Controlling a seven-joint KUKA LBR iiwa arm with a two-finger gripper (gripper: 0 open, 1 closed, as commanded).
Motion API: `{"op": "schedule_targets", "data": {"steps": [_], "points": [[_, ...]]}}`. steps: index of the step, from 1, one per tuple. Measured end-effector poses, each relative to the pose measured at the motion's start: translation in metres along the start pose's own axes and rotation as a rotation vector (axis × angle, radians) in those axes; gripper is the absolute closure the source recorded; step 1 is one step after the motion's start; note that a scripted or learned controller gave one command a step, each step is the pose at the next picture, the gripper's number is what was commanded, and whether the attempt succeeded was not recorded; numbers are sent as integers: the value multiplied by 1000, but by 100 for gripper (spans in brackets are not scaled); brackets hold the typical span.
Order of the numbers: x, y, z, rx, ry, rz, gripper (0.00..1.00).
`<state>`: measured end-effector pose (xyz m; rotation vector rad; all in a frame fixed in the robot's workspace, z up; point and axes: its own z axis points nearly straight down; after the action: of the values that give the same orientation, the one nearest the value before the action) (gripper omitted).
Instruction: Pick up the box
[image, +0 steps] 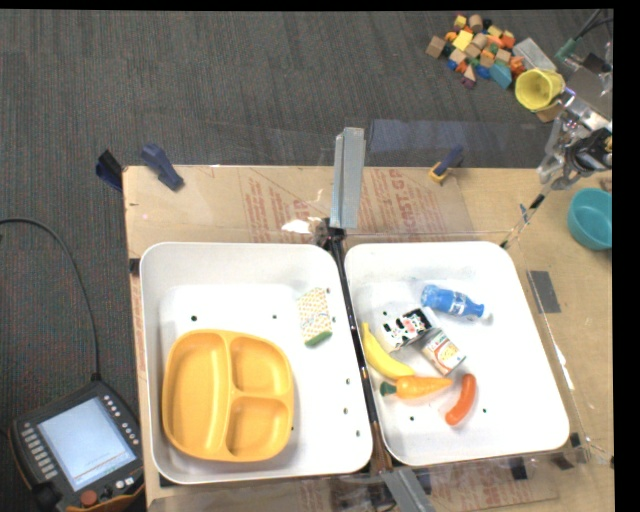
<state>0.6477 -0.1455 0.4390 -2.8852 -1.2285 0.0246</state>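
- Two shallow white bins are sitting side by side on the bench in the camera view, the left bin (160, 270) and the right bin (520, 300) touching along their inner walls.
- The box (314, 315), small and pale with a patterned face, is lying in the left bin close against its right wall, with a green bit showing at its lower end.
- A yellow divided plate (228, 395) is taking up the lower left of that same bin, near the box but apart from it.
- The gripper (562, 160) is hanging at the upper right, outside both bins and well apart from the box; it is too small and cluttered to tell how far the claw is open, and nothing is showing in its grasp.
- In the right bin a blue bottle (452, 301), a cow-print carton (405, 328), a small can (442, 352), a banana (383, 355), a carrot (420, 385) and a sausage (460, 400) are lying clustered together.
- A yellow cup (540, 88) and a heap of coloured blocks (480, 48) are resting on the floor beyond the bench.
- A teal bowl (592, 218) is sitting at the right edge, and a teach pendant (75, 450) is lying at the lower left.
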Motion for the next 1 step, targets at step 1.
{"op": "schedule_targets", "data": {"steps": [1], "points": [[4, -1, -5, 6, -6, -10, 100]]}}
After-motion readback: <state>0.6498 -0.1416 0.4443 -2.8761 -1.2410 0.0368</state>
